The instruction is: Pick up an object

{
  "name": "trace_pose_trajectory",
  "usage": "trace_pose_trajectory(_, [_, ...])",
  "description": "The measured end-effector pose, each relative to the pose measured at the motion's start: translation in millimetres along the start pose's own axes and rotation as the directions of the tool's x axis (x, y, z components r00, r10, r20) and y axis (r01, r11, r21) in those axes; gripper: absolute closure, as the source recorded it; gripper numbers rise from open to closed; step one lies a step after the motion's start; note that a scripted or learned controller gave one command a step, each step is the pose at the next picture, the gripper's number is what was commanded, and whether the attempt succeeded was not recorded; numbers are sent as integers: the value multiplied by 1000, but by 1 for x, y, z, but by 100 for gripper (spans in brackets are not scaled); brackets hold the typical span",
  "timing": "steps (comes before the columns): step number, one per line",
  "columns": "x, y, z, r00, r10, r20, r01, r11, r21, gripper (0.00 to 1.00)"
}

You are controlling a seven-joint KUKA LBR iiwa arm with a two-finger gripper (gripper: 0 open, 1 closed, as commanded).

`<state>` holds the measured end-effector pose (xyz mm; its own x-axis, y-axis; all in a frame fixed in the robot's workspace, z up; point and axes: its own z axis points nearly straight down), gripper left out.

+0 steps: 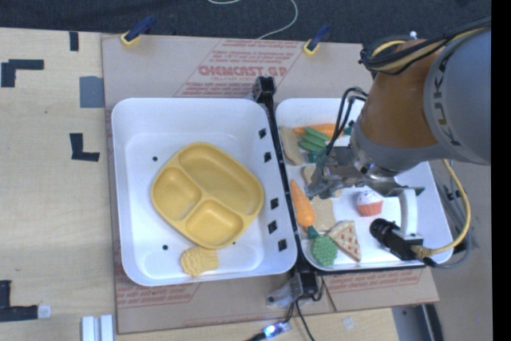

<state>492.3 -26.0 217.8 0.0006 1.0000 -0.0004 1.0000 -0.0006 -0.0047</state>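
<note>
Poised low over the right bin point(444, 204), the gripper point(326, 181), its grip state impossible to tell, hovers beside a toy carrot point(302, 204), seemingly mid-approach; next it must settle squarely onto one item.

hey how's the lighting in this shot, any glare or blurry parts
Camera view: lighting is even and soft; the left bin reads bright white without blown-out glare; the yellow tray casts only a faint shadow; the arm looms large and slightly soft, shading the right bin beneath it.
</note>
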Motion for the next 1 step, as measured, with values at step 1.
trace_pose_trajectory(1, [-17,0,-10,1000,0,0,0,1000,-3,100])
